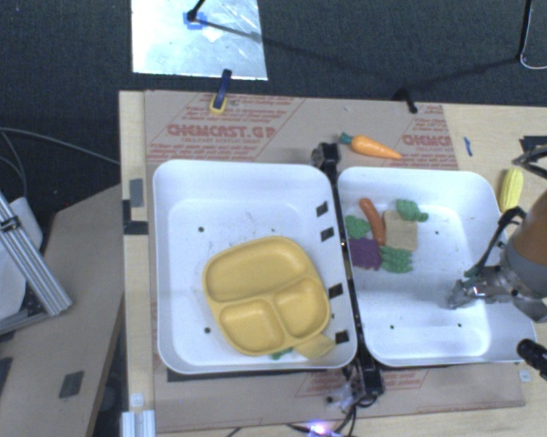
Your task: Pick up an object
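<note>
In the right bin (437,335) lies a cluster of toy food at the far left: an orange sausage (372,218), a tan square slice (401,233), purple grapes (365,254) and green leafy pieces (398,260). My gripper (467,291) hangs low over the bin's right half, near the floor, well to the right of the cluster and touching none of it. Nothing shows in its grasp. The grey arm with its orange band (539,244) reaches in from the right edge.
The left bin (191,198) holds a yellow divided plate (266,293) with a small green piece (281,354) peeking out under its near edge. A toy carrot (371,147) lies on the bench behind the bins. A yellow corn cob (511,189) sits beyond the right bin's far right rim.
</note>
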Robot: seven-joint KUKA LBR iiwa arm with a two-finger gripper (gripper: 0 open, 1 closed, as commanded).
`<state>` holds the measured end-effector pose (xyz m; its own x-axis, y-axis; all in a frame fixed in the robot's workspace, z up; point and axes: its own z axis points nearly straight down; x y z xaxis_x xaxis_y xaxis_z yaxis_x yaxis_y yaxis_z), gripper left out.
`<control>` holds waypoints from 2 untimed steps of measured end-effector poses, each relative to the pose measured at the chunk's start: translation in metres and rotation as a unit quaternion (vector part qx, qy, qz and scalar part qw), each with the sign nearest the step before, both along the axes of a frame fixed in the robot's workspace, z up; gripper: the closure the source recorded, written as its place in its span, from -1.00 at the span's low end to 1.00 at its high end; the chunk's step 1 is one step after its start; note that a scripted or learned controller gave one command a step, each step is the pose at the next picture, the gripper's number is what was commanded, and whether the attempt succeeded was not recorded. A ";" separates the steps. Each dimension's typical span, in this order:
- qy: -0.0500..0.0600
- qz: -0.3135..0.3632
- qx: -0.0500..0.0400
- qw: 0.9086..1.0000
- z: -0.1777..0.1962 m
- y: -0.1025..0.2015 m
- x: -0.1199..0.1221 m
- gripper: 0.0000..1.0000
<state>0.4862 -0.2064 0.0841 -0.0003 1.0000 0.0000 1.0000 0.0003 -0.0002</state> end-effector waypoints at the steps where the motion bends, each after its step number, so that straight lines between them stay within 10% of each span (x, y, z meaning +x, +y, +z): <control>1: -0.001 0.000 0.000 1.000 0.000 0.000 0.001 1.00; 2: -0.001 0.000 0.000 1.000 0.000 0.000 0.001 1.00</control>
<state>0.4868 -0.2063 0.0843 0.0002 1.0000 0.0002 1.0000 -0.0002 0.0016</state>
